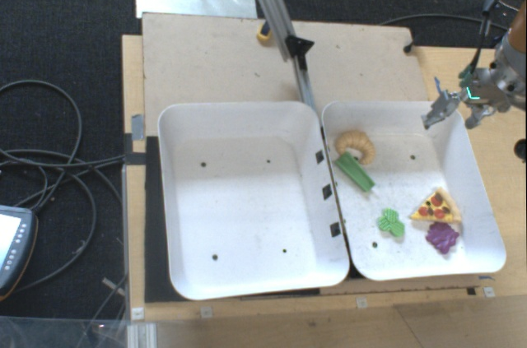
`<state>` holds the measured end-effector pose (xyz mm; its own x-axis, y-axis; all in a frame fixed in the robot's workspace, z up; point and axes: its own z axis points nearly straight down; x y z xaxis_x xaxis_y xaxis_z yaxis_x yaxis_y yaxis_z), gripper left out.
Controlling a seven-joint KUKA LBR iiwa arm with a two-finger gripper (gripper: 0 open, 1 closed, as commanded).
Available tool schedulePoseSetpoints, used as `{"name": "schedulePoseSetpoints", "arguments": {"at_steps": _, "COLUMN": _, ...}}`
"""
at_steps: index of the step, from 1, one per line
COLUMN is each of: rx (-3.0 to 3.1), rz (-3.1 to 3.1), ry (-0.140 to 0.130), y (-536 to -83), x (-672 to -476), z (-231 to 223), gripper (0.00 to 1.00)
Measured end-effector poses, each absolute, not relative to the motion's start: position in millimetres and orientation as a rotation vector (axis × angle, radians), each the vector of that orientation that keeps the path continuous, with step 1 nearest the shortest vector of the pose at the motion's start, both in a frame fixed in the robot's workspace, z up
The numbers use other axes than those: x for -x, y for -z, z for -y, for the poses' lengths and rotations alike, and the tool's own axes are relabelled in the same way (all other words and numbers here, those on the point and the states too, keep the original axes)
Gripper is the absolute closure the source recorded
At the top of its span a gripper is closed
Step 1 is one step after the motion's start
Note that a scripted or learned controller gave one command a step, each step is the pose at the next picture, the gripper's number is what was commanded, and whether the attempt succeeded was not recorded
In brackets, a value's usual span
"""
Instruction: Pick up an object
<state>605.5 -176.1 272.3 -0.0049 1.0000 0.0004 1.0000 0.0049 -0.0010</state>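
Camera view: tan bench (214,58) on dark carpet (58,9) carries two white bins (247,132); gripper (458,111) spread apart, holding nothing.

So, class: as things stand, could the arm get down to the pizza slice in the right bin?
Probably yes. The pizza slice lies flat with nothing over it, the purple piece just beside it, and the gripper hangs above the same bin.

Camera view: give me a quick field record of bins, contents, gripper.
left bin: white, shallow
right bin: white, shallow, holds five toys
bagel: tan ring, near the divider, touching the green block
green block: slanted, just below the bagel
green leaf: small, mid-bin
pizza slice: right side, just above the purple piece
purple piece: near the front right corner
gripper: open, above the right bin's back right corner, holding nothing
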Motion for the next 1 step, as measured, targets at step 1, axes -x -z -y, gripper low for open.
{"name": "schedulePoseSetpoints", "arguments": {"at_steps": 1, "rx": 2.216, "rz": 2.23, "ry": 0.001, "y": -274.2, "x": -606.1, "z": 176.1, "gripper": 0.0}}
